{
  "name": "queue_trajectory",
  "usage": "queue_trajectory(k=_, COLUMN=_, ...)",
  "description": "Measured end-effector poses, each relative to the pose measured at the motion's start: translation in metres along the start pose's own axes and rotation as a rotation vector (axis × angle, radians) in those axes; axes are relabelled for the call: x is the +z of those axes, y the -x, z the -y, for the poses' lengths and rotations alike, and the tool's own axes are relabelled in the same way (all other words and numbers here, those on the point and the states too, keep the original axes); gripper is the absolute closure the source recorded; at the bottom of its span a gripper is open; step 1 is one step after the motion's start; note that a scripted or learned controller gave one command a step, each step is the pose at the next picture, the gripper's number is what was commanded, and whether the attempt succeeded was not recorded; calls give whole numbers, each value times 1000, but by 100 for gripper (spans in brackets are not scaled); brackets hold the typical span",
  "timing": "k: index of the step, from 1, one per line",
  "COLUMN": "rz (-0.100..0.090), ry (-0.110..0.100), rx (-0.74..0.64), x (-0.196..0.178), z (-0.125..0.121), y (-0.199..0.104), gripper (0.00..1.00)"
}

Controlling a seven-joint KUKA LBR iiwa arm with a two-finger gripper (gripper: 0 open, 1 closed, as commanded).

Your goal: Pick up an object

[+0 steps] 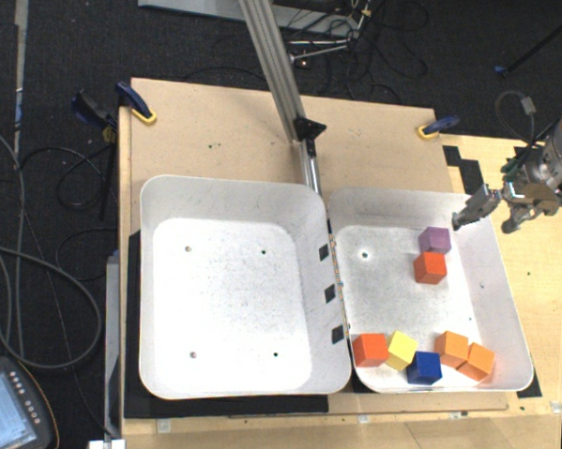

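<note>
The nearest candidate for me is the purple cube [436, 239], sitting in the right bin [503, 296] toward its far end, with an orange-red cube [430, 267] just in front of it, touching or nearly so. I judge both to be light, stiff little blocks, probably foam or painted wood, with flat matte faces that should not slip much and nothing fragile about them. The best hold on the purple one is across its two free side faces, left and right, since the orange-red neighbour blocks the near face. It looks small, pale violet, square-edged and resting flat on the bin floor.

Further off, along the near edge of the same bin, lies a cluster: an orange cube [370, 348], a yellow cube [401, 350], a blue cube [425, 367] and two orange blocks [467, 353] packed close together, harder to get fingers around.

My pincer [496, 210] hangs over the bin's far right rim, up and to the right of the purple cube and apart from it. Its two fingers stand spread, with nothing between them. The left bin [166, 260] lies beside the right one.
</note>
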State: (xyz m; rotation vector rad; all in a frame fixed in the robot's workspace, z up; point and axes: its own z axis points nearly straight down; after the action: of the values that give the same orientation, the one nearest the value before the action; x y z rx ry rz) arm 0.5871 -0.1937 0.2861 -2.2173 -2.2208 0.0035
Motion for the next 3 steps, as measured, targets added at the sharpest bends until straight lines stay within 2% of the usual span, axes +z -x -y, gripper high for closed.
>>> queue_trajectory(k=1, rz=2, ry=4, rx=-1, x=-2, z=-1, y=0, gripper=0)
queue_trajectory(k=3, rz=0, ry=-1, rx=1, x=99, z=-13, y=-5, gripper=0)
